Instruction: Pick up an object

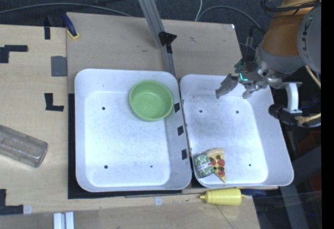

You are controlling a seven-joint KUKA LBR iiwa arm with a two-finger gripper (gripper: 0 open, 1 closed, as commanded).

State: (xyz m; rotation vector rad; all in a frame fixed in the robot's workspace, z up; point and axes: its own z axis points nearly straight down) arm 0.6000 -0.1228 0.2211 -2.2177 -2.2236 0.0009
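A small green, red-printed packet lies in the right bin's near corner; the jaws hang released, holding nothing.

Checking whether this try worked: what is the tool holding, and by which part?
Nothing: the tool is open over the right bin, with no thing between its fingers.

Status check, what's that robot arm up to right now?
Gripper open above right bin's far edge, holding nothing. Snack packet in near-left corner. Green bowl in left bin.

Even, moderately bright overhead light, soft shadows, mild glare, slightly soft focus throughout.
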